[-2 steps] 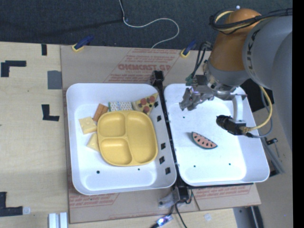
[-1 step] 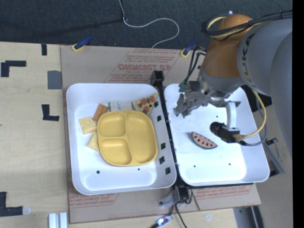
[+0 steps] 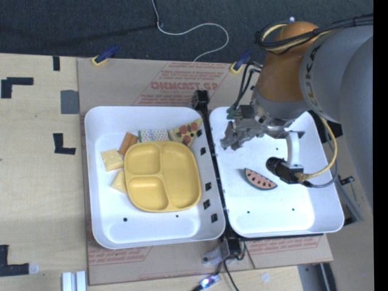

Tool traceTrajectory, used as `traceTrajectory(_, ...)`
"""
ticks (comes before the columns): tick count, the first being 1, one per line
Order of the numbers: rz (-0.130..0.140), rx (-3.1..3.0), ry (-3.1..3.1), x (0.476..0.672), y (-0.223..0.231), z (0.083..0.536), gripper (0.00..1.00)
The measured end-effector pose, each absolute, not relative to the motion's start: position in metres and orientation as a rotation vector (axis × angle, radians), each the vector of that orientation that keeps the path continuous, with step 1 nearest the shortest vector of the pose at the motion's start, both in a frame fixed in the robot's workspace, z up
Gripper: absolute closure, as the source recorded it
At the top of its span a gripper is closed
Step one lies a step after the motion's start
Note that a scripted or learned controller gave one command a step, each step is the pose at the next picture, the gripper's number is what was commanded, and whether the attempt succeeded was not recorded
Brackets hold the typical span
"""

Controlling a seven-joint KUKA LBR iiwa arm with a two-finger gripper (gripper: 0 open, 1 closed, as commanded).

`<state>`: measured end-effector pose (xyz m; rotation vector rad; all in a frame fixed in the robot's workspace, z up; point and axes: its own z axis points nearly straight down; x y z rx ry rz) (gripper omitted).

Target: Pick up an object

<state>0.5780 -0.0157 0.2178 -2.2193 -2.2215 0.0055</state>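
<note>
A watermelon slice (image 3: 260,179), red with a dark rind, lies flat on the floor of the right bin (image 3: 303,220), near its middle. My gripper (image 3: 233,138) hangs over the left part of that bin, close to the divider between the bins and up-left of the slice, with a gap between them. Nothing shows in the gripper. In the left bin (image 3: 103,217) a yellow divided plate (image 3: 162,176) rests with small things tucked around its upper and left edges.
Around the plate lie pale cheese-like pieces (image 3: 112,160), an orange-brown piece (image 3: 127,142), a patterned piece (image 3: 153,136) and a pizza-like slice (image 3: 188,131). The arm's grey and orange body (image 3: 285,65) covers the right bin's upper part.
</note>
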Motion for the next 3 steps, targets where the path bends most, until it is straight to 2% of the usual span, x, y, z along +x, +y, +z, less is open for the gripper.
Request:
traceTrajectory(1, 0.0, -2.217, -2.224, 0.574, 0.002, 0.23, 1.0)
traceTrajectory(2, 0.002, -2.22, -2.222, 0.58, -0.016, 0.228, 1.0)
traceTrajectory(3, 0.006, -2.219, -2.221, 0.581, -0.008, 0.214, 1.0)
